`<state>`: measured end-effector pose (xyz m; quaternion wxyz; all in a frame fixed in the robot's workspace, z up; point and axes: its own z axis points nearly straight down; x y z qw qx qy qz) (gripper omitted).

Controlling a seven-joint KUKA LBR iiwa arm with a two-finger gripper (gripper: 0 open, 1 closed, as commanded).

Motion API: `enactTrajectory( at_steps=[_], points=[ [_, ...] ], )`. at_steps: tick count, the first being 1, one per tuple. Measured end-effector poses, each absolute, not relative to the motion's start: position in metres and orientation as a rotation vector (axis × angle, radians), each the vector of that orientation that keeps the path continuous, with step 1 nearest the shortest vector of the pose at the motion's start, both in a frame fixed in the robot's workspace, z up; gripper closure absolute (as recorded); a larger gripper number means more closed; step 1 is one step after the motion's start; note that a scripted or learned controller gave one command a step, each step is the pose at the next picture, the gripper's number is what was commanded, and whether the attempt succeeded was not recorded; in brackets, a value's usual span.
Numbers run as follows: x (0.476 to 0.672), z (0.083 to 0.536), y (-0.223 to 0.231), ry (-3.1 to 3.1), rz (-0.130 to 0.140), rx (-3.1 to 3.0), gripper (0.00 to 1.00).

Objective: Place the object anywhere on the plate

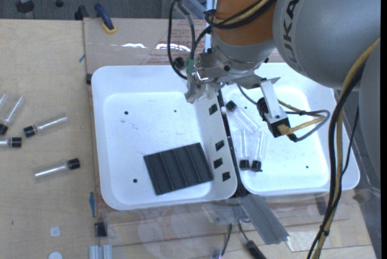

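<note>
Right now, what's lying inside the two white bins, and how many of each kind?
Dark ribbed plate: 1, in the left bin
Clear tubes with black caps: 3 that can be seen, in the right bin
Total: 4

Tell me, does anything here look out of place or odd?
Yes. Several clear tubes with black caps lie scattered on the wooden bench, left of the left bin, while similar tubes lie inside the right bin.
</note>
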<state>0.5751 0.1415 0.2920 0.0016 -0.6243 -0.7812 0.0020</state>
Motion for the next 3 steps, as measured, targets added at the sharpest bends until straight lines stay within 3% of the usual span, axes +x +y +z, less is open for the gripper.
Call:
enactTrajectory(
  at_steps=[1,2,3],
  points=[
    [0.535,0.245,0.177,-2.388,0.008,-2.035,1.00],
    [0.479,0.324,0.175,-2.400,0.003,-2.027,1.00],
    [0.511,0.434,0.149,-2.531,0.000,-1.862,1.00]
  ],
)
